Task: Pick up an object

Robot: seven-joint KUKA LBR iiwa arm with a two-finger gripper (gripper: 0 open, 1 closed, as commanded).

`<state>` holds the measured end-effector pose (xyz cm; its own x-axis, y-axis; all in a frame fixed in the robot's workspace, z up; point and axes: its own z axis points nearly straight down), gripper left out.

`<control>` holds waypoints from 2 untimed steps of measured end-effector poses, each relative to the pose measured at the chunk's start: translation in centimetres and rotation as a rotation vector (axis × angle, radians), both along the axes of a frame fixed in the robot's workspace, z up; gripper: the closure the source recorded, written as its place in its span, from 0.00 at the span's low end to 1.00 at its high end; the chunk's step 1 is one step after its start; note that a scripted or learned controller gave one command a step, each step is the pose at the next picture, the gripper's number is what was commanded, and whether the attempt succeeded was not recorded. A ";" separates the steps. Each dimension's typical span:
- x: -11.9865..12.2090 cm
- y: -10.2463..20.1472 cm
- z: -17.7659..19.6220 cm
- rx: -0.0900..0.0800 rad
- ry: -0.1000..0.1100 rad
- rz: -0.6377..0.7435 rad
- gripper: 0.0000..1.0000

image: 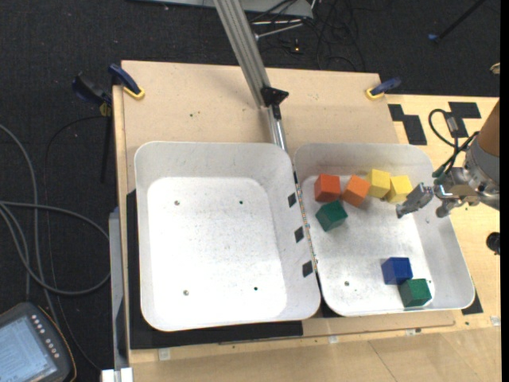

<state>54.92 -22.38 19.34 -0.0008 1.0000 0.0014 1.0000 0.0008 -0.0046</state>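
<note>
The right bin [445, 249] holds several cubes. Along its far side runs a row: a red-orange cube [327, 187], an orange cube [357, 189] and two yellow cubes [380, 184] [401, 187]. A green cube [332, 215] lies just in front of the red-orange one. Near the front right corner a blue cube [396, 270] touches a second green cube [415, 292]. My gripper [427, 204] hangs at the bin's right side, just right of the yellow cubes. It is open, with nothing between its fingers.
The left bin [159, 213] lies beside the right one. A slanted metal pole [242, 42] runs from the top of the view down to the bins' shared edge. Clamps sit at the bench's far corners [127, 82] [383, 87].
</note>
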 end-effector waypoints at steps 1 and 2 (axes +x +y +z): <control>0.1 0.0 0.3 -0.002 -0.005 0.002 0.00; 0.7 0.0 -5.9 0.000 0.000 0.000 0.00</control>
